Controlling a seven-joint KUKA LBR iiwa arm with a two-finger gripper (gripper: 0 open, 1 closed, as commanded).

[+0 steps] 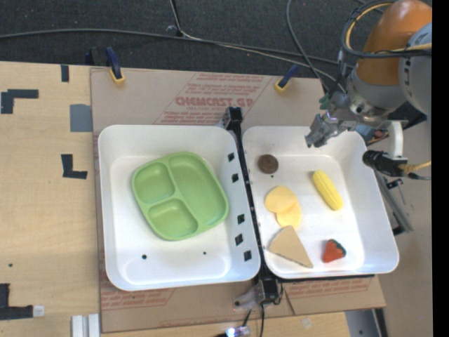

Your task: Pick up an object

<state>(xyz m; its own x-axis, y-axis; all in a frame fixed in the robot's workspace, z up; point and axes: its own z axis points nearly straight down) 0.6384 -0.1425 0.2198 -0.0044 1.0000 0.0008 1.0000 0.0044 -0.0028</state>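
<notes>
The right bin (365, 188) holds a small brown round piece (267, 163), a yellow corn cob (327, 189), two overlapping yellow discs (283, 204), a tan wedge (290, 246) and a red strawberry (334, 250). My gripper (319, 133) hangs over the bin's far edge, up and to the right of the brown piece and above the corn. Nothing shows between its dark fingers.
The left bin (112, 188) holds a green divided plate (179, 194). A black divider (240, 188) runs between the bins. Cables (210, 41) cross the dark back area, and clamps (115, 69) hold the cardboard base.
</notes>
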